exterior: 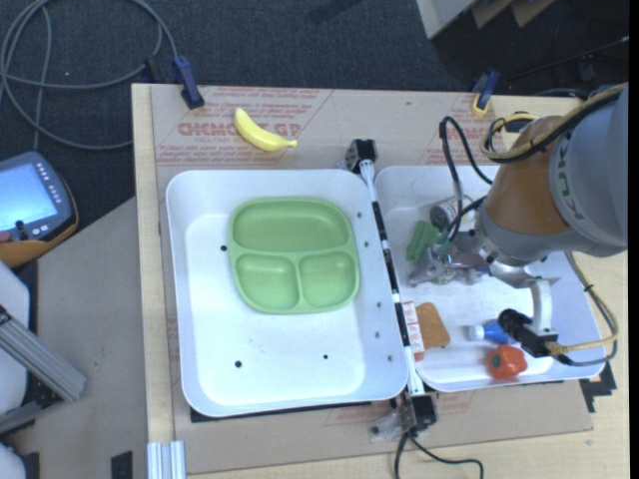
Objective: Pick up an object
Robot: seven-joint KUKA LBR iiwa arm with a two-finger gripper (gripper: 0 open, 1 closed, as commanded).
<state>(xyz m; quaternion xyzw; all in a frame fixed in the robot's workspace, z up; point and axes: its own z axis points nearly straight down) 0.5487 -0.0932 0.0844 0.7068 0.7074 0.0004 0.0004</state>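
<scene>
We are viewing the bench under even, diffuse overhead light. The two white bins [200, 297] are reflecting brightly, nearly washing out along their rims, while the far carpet [300, 28] is staying dim. Soft shadows are falling beneath the arm [569, 188] into the right bin. The screen [30, 203] at left is glowing blue-white. Fine detail is looking slightly soft and grainy throughout.

Divided plate [295, 253]: pale green, plain. Bins [200, 297]: white. Banana [262, 132]: yellow. Arm [569, 183]: grey, orange band. Right bin's near edge: tan block [432, 324]; red object [506, 361], possibly a tomato; dark green item [421, 239].
</scene>
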